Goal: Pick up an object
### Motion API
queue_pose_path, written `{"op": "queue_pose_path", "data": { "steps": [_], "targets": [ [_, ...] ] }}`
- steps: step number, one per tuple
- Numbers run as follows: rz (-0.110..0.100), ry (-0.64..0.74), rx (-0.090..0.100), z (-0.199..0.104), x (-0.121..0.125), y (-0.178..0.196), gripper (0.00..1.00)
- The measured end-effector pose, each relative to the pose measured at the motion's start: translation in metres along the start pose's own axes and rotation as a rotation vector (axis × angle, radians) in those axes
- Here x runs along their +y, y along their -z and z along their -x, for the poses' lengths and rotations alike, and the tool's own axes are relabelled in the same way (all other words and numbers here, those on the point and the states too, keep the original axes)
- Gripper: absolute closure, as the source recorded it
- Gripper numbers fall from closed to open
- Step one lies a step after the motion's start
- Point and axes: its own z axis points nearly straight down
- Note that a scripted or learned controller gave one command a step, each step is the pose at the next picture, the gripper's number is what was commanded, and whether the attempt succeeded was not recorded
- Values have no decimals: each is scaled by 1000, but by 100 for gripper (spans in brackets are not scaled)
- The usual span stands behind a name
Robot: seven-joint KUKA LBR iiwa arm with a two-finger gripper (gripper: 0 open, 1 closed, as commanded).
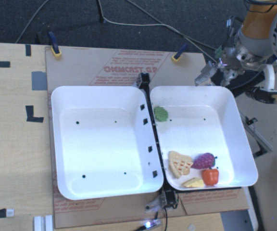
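Hovering beyond the far right corner of the right bin (242,129), the jaws (207,76) are carrying nothing; whether they are apart cannot be told. The candidate objects are lying ungrasped in that bin: a green piece (161,113), a waffle (180,163), purple grapes (204,160), a red piece (210,176).

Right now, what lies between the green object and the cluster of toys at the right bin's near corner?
Nothing: in the camera view, bare white bin floor separates the green object from the waffle-like piece and purple toy.
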Motion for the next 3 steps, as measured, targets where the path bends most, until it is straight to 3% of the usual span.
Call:
{"op": "queue_pose_path", "data": {
  "steps": [1, 2, 3],
  "targets": [
    [6, 7, 3, -72, -24, 45, 0],
    [-2, 7, 3, -142, -56, 36, 0],
    [6, 7, 2, -204, -12, 74, 0]
  ]
}}
